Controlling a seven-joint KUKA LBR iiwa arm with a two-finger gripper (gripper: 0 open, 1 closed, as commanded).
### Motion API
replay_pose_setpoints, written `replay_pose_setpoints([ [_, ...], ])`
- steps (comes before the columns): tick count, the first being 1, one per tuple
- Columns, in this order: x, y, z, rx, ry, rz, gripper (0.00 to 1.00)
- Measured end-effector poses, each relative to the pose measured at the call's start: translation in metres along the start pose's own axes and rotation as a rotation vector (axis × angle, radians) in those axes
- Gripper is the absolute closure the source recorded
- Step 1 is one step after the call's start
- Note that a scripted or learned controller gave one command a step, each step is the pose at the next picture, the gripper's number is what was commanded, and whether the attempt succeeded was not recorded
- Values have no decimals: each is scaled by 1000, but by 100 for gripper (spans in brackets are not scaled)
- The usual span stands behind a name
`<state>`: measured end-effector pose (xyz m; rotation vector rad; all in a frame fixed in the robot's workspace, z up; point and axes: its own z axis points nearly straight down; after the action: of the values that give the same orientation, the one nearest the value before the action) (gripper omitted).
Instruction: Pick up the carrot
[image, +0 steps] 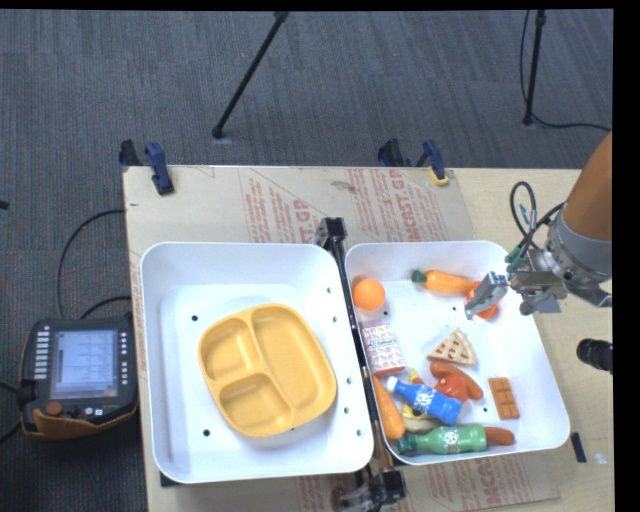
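**Orange carrot at the far end of the right bin, gripper just beside it**

Nearest in the right bin (522, 345) lies a green bottle (448, 438), with a blue bottle (425, 398) just behind it. A yellow tray (266, 368) sits in the left bin (170, 300). Farther back, the carrot (447, 283) lies flat, leafy end pointing left, well right of an orange ball (369, 294). The gripper (488, 296) hangs at the carrot's right tip; whether it is clenched or released cannot be told.

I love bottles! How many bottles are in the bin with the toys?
2. A blue bottle lies near the middle of the right bin, and a green bottle lies just below it by the bin's front wall. The heap could hide another.
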<state>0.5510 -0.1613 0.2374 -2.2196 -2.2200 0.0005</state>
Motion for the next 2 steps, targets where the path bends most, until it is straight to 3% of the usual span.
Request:
replay_pose_setpoints([
  [1, -46, 82, 44, -3, -2, -55, 0],
  [2, -30, 93, 151, 0, 0, 98, 0],
])
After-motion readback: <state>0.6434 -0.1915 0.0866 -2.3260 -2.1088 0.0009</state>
